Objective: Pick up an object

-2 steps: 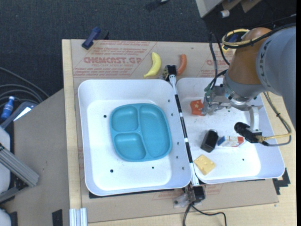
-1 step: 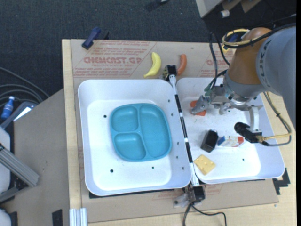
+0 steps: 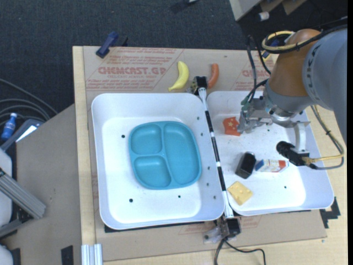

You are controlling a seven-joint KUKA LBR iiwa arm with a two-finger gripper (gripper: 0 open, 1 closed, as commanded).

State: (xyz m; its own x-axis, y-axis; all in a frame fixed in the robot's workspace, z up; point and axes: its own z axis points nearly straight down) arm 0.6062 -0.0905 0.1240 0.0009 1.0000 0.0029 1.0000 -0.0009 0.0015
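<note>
Four small things sit loose in my right bin (image 3: 317, 195): red block (image 3: 231, 126), black piece (image 3: 245, 165), tube (image 3: 273, 165), yellow wedge (image 3: 239, 192). My gripper (image 3: 248, 120) hangs just beside the red block; I judge nothing lifted. I cannot tell the fingers' state. Picking remains.

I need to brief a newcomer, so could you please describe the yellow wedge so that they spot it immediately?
Look in the right-hand white bin. At its near left corner lies the pale yellow cheese-like wedge, just below a black block. It is that bin's only yellow thing.
</note>
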